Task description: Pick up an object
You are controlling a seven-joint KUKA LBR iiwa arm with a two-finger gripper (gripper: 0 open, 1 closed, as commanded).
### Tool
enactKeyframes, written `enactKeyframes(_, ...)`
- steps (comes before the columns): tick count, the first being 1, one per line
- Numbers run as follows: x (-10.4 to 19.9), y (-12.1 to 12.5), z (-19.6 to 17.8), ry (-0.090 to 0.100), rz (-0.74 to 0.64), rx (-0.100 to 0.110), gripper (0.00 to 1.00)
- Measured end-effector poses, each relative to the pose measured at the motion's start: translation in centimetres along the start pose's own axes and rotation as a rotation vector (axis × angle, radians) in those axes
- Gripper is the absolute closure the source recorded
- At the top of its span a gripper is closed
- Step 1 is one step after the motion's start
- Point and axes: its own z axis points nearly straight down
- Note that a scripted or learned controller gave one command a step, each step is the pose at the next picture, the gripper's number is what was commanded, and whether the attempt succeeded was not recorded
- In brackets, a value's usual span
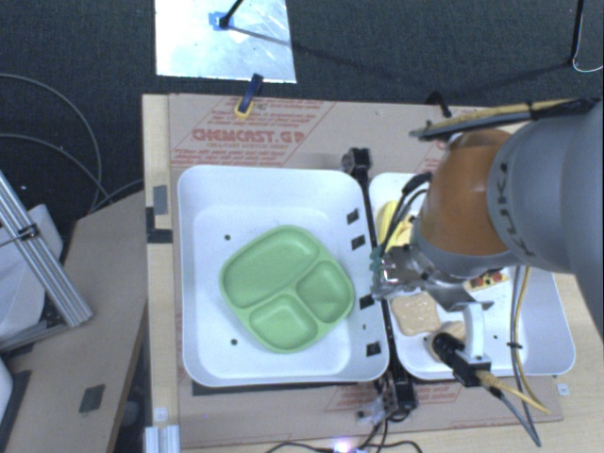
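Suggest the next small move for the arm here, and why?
Probably a short descent onto the tan toast-like piece in the right bin. The arm already hangs over that bin's left part, right above that piece, and nothing visibly sits in the pincer. The green divided plate lies apart in the left bin, a longer reach. The arm hides much of the right bin, so this is tentative.
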Motion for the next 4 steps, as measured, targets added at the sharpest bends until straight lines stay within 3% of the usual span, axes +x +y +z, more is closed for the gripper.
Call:
enactKeyframes(3, -0.6, 0.3, -2.1, 0.0, 0.0, -0.006, 1.0)
enactKeyframes(4, 3.3, 0.1, 0.1, -0.002, 0.002, 0.003, 1.0)
